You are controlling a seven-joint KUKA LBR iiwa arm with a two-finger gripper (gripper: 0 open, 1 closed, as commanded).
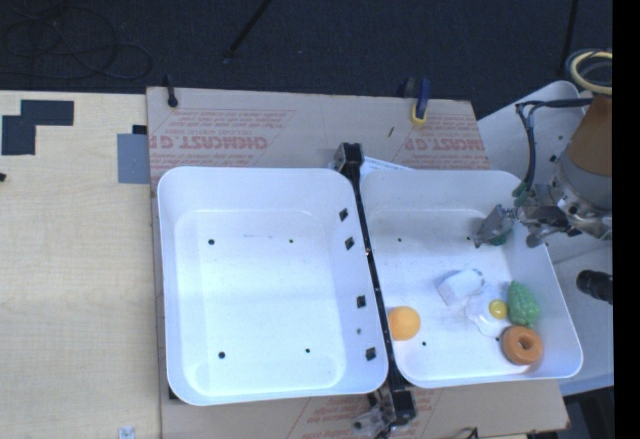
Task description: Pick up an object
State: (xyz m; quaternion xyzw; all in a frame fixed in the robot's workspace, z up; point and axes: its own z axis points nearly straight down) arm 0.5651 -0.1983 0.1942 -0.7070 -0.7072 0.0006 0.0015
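right bin (440, 367) with orange ball (404, 323) by the divider, clear cup (460, 285) mid-floor, fried-egg toy (494, 313) just beside green bumpy piece (522, 303), brown donut (521, 344) in near right corner. left bin (180, 227) just bare floor. gripper (497, 224) over right bin's far right part, nothing pinched, finger spread impossible to tell.

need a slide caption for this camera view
Grey KUKA arm's gripper over the right white bin holding an orange ball, brown donut and green lumpy toy.
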